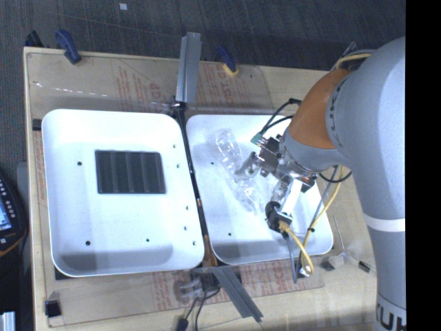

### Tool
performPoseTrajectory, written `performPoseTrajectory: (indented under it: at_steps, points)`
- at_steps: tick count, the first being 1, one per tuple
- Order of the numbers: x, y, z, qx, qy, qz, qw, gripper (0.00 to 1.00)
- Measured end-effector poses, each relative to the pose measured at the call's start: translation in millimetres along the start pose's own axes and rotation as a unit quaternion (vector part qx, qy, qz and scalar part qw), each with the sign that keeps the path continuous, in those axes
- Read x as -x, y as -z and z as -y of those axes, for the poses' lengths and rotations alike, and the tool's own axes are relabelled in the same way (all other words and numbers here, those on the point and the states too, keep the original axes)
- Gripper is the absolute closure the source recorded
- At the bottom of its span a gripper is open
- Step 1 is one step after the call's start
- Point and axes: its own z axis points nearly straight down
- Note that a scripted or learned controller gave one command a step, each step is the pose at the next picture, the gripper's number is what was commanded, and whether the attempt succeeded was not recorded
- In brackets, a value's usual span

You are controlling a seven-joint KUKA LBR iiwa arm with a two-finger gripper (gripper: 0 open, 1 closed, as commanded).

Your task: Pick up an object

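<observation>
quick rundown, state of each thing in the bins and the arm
left bin: holds a dark grey slab
slab: lying flat, near the bin's middle
right bin: holds clear plastic items
clear plastic: lying loose on the bin floor, shape hard to tell
arm: reaching in over the right bin
gripper: low over the clear plastic; grip on it cannot be told

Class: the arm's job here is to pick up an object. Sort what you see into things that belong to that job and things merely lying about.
Belongs to the job:
gripper
clear plastic object
right bin

Just lying about:
left bin
dark grate
blue clamps
</observation>
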Motion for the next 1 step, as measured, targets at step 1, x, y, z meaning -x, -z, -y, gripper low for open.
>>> performPoseTrajectory:
  at_steps: [1]
  points:
    - [14.2,23.1,-45.0,0.002,0.047,-0.001,0.9989,0.0]
